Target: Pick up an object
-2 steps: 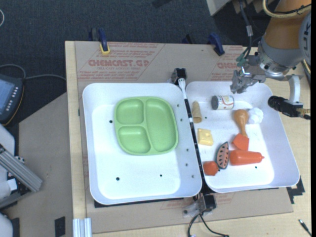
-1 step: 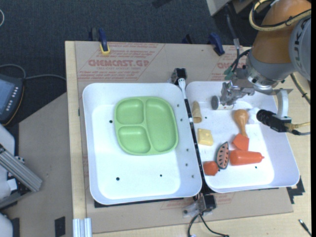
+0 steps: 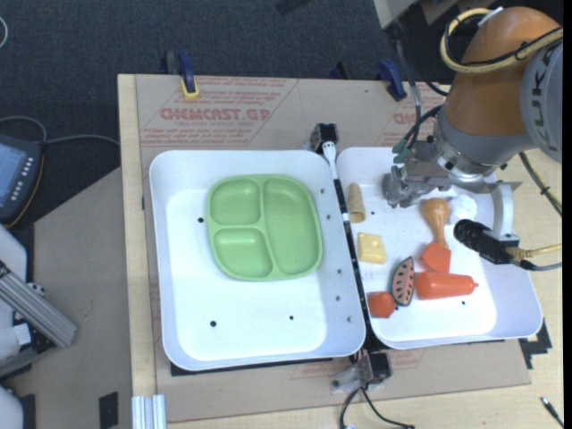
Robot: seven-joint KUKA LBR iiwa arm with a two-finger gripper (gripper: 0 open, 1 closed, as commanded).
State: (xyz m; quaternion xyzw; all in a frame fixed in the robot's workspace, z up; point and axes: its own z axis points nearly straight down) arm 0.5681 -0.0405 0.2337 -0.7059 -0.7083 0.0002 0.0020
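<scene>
Dark grey carpet surrounds the counter (image 3: 134,239), a pale wooden board with a sheet of brown cardboard printed in red lettering laid on it. Two shallow white bins sit side by side on the cardboard, touching along their inner edges.

Left bin (image 3: 179,311): holds a light green divided plate (image 3: 265,227) with three compartments, lying flat in the upper middle of the bin.

Right bin (image 3: 509,315): holds a cluster of toy food. A tan bread-like roll (image 3: 357,202) lies close to the bin's left wall. Below it, a pale yellow cheese wedge (image 3: 371,248). Further down, a watermelon slice (image 3: 404,281) leans beside a small red piece (image 3: 381,304). An orange-red carrot-like piece (image 3: 444,284) lies just right of the slice. Above it, a drumstick-shaped piece (image 3: 436,231), tan at the top and orange at the bottom.

Arm (image 3: 496,79): grey with an orange band, reaches in from the right over the right bin's upper part. Tool (image 3: 404,189) hangs above the bin floor, between the roll and the drumstick top. Cannot tell whether it is apart or together; nothing is seen clamped in it.
</scene>
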